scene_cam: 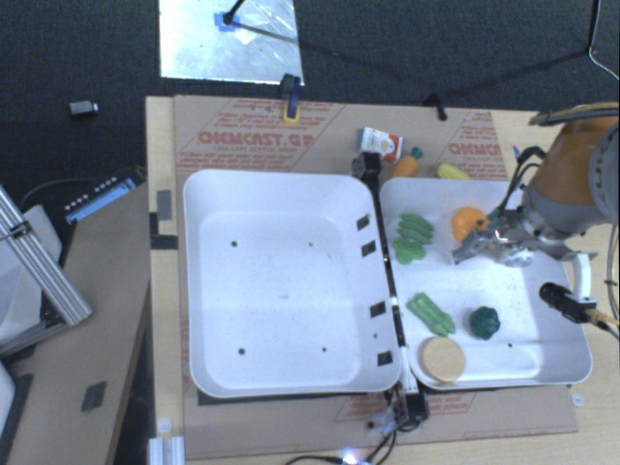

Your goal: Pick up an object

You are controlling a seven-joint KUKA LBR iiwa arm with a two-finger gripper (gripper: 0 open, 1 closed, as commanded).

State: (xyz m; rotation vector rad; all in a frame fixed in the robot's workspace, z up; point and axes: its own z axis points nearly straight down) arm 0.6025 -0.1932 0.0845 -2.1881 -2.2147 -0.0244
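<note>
pincer (467, 251) metallic, grip state unclear (blurred); beside round orange fruit (468, 222); smooth white bin (562, 352)

Dark carpet floor (436, 17), cardboard-covered bench (252, 129)

A light wooden bench (116, 260) holds a sheet of printed cardboard (252, 134). Two shallow white bins sit side by side on the cardboard, the left bin (281, 284) touching the right bin (562, 352). A yellow and blue clamp (290, 98) grips the cardboard's far edge. Dark carpet surrounds the bench.
</note>
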